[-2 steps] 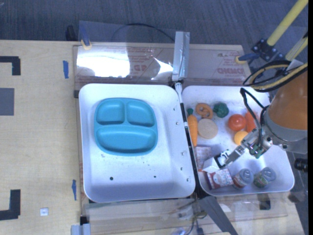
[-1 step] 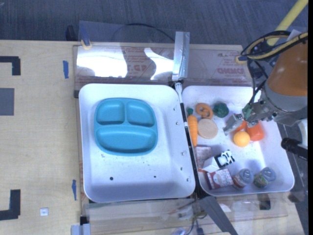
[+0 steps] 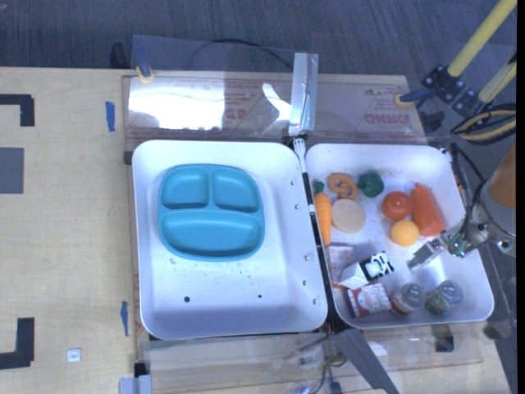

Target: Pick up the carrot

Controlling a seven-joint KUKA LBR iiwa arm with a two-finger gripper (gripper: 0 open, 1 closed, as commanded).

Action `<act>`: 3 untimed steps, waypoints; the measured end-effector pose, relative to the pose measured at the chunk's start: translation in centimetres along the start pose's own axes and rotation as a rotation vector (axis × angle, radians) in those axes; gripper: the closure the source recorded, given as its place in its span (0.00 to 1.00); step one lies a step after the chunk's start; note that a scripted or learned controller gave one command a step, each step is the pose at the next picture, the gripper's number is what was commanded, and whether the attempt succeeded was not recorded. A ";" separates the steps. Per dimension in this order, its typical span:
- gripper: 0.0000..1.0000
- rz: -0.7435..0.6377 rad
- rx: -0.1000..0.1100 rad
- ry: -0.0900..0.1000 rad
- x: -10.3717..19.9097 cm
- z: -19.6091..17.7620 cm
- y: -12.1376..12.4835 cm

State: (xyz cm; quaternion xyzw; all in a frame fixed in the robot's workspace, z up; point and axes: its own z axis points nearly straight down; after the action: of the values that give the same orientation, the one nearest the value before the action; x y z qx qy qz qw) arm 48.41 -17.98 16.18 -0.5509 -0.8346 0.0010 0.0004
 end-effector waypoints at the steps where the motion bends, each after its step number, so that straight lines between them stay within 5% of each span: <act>1: 0.00 -0.066 -0.010 -0.007 -1.9 7.4 5.7; 2: 1.00 -0.065 -0.014 -0.009 -1.9 6.2 5.8; 3: 1.00 0.000 -0.013 -0.002 4.8 -2.8 15.4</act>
State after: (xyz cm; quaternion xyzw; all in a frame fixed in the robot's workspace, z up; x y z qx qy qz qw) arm 60.69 -7.50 18.92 -0.5509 -0.8345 -0.0041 -0.0040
